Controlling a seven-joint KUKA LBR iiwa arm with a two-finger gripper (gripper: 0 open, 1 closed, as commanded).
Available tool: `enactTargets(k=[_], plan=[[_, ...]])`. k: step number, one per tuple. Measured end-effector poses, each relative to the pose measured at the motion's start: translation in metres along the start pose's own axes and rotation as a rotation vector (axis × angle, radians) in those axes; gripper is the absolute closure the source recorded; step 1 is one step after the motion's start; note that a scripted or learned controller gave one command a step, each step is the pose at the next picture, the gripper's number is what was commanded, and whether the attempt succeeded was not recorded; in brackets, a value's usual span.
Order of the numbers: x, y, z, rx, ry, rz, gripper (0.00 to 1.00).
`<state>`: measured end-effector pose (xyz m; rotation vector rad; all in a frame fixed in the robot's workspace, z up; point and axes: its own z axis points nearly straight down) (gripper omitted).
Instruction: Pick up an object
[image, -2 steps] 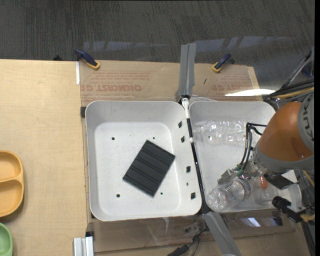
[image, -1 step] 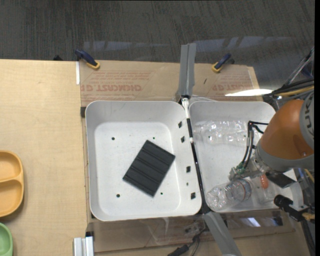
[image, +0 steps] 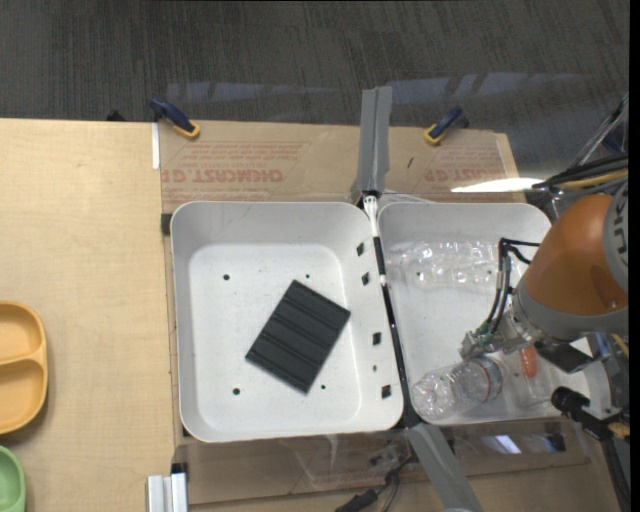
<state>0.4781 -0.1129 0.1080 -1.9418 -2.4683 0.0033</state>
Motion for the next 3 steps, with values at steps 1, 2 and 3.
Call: enactTargets(k=[1, 2, 3], plan=[[-0.041, -0.011, 0.017, -0.001, 0.000, 0.060, 1.00], [-0.035, -0.008, 0.017, -0.001, 0.009, 0.052, 0.00], [-0.062, 0.008, -0.011, 0.011, 0.044, 0.361, 0.00]])
